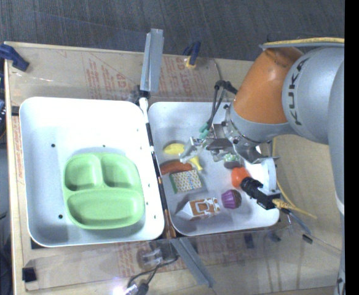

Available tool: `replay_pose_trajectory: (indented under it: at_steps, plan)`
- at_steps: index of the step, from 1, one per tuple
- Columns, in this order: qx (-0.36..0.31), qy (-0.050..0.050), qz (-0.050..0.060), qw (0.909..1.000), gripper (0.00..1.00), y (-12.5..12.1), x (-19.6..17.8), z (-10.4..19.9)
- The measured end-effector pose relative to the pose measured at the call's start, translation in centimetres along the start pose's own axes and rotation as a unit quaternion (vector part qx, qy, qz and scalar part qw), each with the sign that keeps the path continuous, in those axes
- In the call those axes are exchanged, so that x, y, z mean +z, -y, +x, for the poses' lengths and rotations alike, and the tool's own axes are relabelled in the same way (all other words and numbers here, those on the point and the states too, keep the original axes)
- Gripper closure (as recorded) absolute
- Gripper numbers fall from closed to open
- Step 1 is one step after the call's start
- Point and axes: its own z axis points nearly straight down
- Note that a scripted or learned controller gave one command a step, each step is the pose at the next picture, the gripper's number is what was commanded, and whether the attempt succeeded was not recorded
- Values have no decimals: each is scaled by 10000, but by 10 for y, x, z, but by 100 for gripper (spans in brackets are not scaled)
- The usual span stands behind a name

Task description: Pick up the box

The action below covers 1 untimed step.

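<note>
1. The arm is at the approach step – its gripper [211, 141] hangs low over the right bin [161, 118], above the yellow toy [174, 147] and not over the box [202, 207]. I cannot tell from here whether the fingers are spread or pressed together; the metal there is a tangle.
2. The box lies on its side near the bin's front edge, just beside the purple cupcake-like toy [230, 198], nothing holding it.
3. Next, I judge, the gripper must shift toward the bin's front and come down squarely over the box – neighbours crowd it closely.
4. The box looks like printed cardboard, white and brown, flat-faced with a pointed flap end. The patterned square [185, 180] looks soft; the orange ball [240, 176] smooth and round.
5. The left bin [38, 121] carries a glossy green divided tray [104, 190], moulded plastic with rounded wells.
</note>
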Motion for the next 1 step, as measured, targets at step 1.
replay_pose_trajectory:
  at_steps: [1]
  plan:
    - [-893, -2, 4, 9960, 0, 18, 112, -39]
